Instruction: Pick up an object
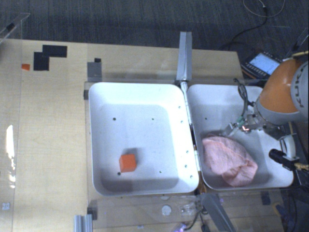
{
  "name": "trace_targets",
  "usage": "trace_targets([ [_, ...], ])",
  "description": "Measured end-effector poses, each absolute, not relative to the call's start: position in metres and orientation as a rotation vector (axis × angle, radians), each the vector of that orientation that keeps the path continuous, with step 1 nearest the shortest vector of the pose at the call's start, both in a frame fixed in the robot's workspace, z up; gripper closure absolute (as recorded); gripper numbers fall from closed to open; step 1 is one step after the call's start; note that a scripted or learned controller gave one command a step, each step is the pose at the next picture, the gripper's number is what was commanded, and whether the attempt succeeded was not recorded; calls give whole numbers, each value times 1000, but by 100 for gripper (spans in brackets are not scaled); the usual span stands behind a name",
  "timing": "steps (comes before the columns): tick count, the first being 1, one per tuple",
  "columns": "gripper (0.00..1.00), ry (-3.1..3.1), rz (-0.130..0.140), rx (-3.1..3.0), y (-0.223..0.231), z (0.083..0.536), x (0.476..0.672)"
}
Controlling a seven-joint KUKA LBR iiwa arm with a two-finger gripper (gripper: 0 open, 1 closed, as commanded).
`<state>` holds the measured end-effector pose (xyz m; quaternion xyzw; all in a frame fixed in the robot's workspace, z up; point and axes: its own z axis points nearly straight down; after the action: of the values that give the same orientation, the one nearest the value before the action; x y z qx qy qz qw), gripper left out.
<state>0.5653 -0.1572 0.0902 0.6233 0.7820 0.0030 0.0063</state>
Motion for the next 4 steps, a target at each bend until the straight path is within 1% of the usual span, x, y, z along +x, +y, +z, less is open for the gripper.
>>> trace_targets([
  [1, 0, 2643, 12, 1664, -147, 91, 524],
  [2, 100, 2633, 20, 1658, -147, 105, 529],
  [3, 0, 2633, 20, 1658, -147, 105, 529],
  [4, 0, 2716, 12, 1534, -110, 92, 494],
])
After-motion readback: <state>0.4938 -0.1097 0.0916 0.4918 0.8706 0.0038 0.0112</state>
